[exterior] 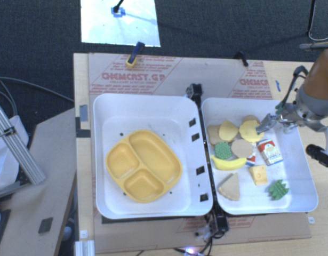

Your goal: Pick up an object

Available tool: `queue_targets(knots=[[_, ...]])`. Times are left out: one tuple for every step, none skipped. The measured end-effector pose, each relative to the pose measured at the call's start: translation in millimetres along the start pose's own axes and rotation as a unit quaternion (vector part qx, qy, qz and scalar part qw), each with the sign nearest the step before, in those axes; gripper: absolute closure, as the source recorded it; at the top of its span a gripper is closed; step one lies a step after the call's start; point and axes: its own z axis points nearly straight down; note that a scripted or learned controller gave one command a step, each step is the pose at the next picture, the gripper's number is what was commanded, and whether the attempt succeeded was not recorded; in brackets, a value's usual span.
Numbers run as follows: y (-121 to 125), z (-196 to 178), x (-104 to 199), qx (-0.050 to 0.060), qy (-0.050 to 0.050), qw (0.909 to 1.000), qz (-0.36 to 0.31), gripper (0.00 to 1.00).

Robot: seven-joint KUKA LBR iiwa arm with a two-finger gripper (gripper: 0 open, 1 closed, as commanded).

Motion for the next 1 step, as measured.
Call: queue_targets(knots=[[2.9,22.0,2.2,0.003,0.001,1.0,0.0,0.0]])
